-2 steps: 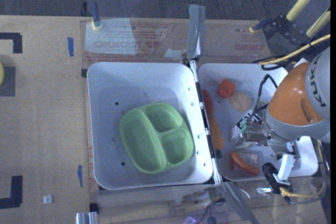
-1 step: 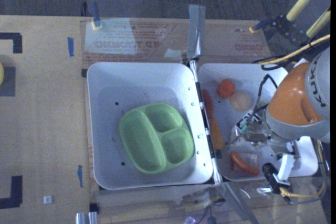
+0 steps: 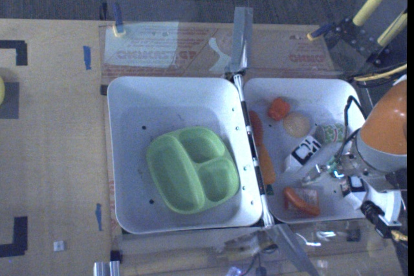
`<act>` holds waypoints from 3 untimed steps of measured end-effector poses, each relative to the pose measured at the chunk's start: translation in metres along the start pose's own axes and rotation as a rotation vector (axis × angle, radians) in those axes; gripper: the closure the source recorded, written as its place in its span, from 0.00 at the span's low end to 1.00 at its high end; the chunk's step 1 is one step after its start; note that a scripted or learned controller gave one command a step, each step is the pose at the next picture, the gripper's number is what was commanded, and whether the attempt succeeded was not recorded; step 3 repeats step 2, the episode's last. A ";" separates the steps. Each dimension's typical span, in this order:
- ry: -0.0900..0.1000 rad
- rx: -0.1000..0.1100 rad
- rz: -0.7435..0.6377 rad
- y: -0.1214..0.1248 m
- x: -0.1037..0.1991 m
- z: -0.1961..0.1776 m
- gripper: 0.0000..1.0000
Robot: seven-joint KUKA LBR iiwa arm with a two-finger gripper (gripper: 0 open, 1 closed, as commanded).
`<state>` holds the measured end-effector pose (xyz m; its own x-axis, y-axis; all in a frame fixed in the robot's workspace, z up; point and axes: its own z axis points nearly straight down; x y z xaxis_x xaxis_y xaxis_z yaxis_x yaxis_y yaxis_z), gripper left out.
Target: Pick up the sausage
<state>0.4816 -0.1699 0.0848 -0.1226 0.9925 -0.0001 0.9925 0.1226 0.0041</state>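
Bench with two shallow white bins side by side, separated by a metal divider strip. Left bin [image 3: 129, 106]: holds one green divided plate [image 3: 193, 169] with three compartments, lying flat slightly toward the bin's near right side; nothing shows in any of its compartments. Right bin [image 3: 304, 88]: holds several small items. Along its left wall, a long orange carrot [image 3: 261, 148] lies lengthwise, just beside the divider. At the far side, a small red-orange round item [image 3: 279, 108], and just beside it toward the near right a pale tan round item [image 3: 297, 125]. To the right of that, a small green-and-white item [image 3: 330, 133] near the arm. Near the bin's middle, a white object with black markings [image 3: 304, 152], tilted. At the near side, the sausage [image 3: 301, 200], reddish and stubby, lies flat on the bin floor, apart from the carrot and close to the front wall. Arm: grey with an orange band, entering from the right over the right bin's right edge. The gripper [image 3: 325, 171] sits low just above and to the right of the sausage, with nothing between its fingers; how widely they stand cannot be told.
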 end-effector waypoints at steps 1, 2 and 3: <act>0.000 0.001 0.195 0.008 0.064 0.000 0.00; 0.002 0.004 0.194 0.009 0.064 -0.007 1.00; 0.002 0.004 0.194 0.009 0.064 -0.007 1.00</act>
